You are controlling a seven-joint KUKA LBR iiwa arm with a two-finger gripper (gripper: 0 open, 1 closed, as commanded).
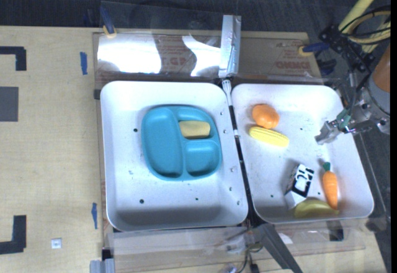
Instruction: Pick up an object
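In the right bin [291,206] lie an orange fruit [266,115], a yellow corn cob [268,136], a black-and-white box [301,180], a carrot [330,187] and a yellow-green piece [313,208] against the front wall. My gripper [329,132] hangs over the bin's right side, above and slightly behind the carrot, with nothing visibly in it. It is well to the right of the corn cob. The arm's wrist [379,89] comes in from the right edge.
The left bin [121,191] carries a blue divided plate [166,141] with a yellow block [195,129] in its upper right compartment. A clear plastic sheet [161,48] and a metal bar [229,45] stand behind the bins. Cables [353,23] hang at the upper right.
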